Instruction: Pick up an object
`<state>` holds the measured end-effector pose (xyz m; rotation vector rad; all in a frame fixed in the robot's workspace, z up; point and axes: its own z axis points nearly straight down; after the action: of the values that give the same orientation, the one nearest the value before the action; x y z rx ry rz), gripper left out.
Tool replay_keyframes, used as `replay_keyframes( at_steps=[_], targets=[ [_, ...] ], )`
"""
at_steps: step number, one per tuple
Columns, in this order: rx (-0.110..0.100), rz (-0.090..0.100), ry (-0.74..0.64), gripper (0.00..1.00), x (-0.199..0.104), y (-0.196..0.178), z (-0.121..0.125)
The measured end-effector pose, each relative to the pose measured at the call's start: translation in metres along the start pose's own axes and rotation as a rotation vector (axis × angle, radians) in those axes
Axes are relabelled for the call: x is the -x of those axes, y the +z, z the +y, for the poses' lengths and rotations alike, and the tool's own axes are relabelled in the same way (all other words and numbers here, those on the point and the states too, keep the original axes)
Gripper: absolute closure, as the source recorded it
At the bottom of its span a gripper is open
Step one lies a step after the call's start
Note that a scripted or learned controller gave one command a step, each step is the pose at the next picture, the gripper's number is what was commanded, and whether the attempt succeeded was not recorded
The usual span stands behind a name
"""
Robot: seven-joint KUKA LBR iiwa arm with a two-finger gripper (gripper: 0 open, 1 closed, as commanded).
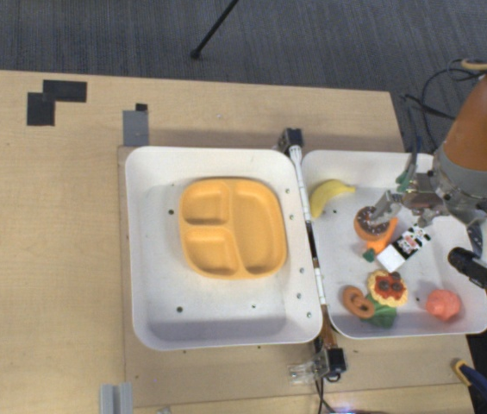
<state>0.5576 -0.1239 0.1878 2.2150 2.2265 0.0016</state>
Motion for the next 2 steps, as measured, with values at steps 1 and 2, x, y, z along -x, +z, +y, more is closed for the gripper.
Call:
replay_keyframes(
  at_steps=[1, 2],
  targets=[
    [0.023, -0.009, 0.056, 0.00, 0.0063, 0.0768, 0.0017],
    [0.029, -0.015, -0.142, 0.00, 0.0120, 0.0796, 0.0094]
  ],
)
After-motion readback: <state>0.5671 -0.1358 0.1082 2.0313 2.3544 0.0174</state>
